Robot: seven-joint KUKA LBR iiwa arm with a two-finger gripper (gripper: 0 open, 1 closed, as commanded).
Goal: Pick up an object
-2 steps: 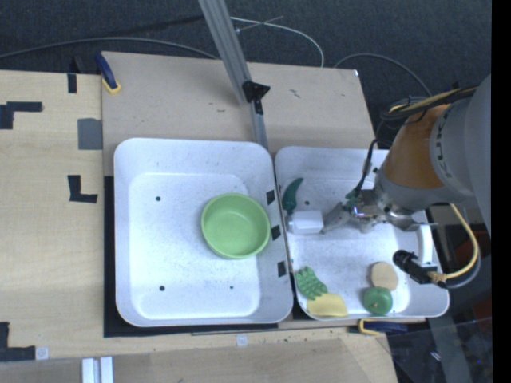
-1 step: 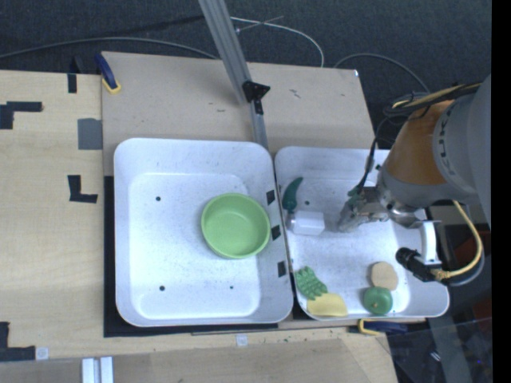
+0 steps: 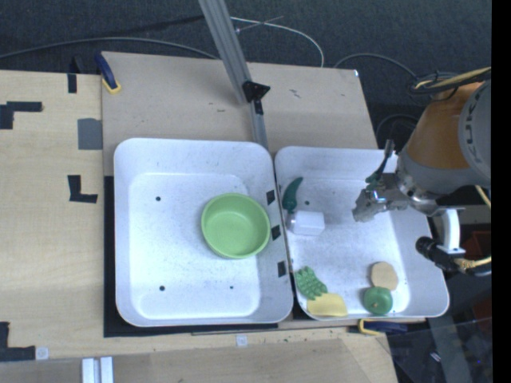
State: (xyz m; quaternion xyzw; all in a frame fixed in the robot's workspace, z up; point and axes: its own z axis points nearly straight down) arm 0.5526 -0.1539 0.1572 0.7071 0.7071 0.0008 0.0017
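A single fixed camera looks down at a slant on the bench (image 3: 200, 102), taking in both white bins (image 3: 136, 214) from moderate height; the arm (image 3: 447, 146) enters at right, the gripper (image 3: 369, 206) over the nearer bin.

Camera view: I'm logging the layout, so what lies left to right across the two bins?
Green bowl → dark green pepper → white block → claw → tan round piece.
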